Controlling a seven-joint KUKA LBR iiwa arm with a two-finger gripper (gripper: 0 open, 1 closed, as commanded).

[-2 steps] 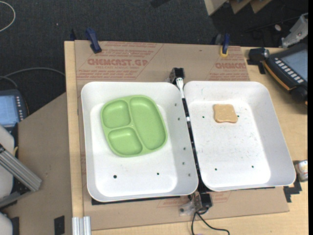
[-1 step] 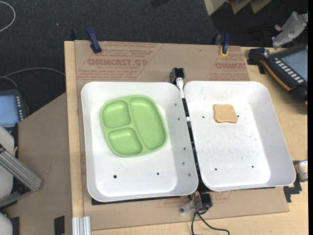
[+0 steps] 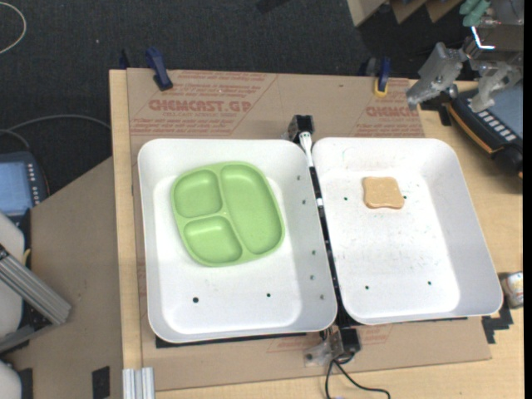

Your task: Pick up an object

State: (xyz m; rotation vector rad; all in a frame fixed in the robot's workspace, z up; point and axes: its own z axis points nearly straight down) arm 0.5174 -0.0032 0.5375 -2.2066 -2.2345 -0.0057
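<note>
White plastic, two bins side by side on the worktop, and we count what's in play. One tan, flat, toast-shaped piece (image 3: 382, 193) sits in the right bin (image 3: 449, 289), in its upper half. It lies flat and alone, touching no wall. That's the single loose object on offer.

The arm's grey end (image 3: 440, 66) hangs at the upper right, outside the bins and above the right bin's far corner. The jaws are up there with it. Whether they stand wide or narrow, I cannot tell from this angle, and nothing shows between them.

From the jaws, the tan piece lies down and a little to the left, well apart. Further left again, in the left bin (image 3: 166, 306), rests one green plate (image 3: 229, 214) with three compartments.

Brown board (image 3: 249, 98) with red lettering lies under both bins, and two clamps grip its far edge: one blue (image 3: 158, 66), one with a yellow tip (image 3: 382, 81), near the jaws, just to their left.
</note>
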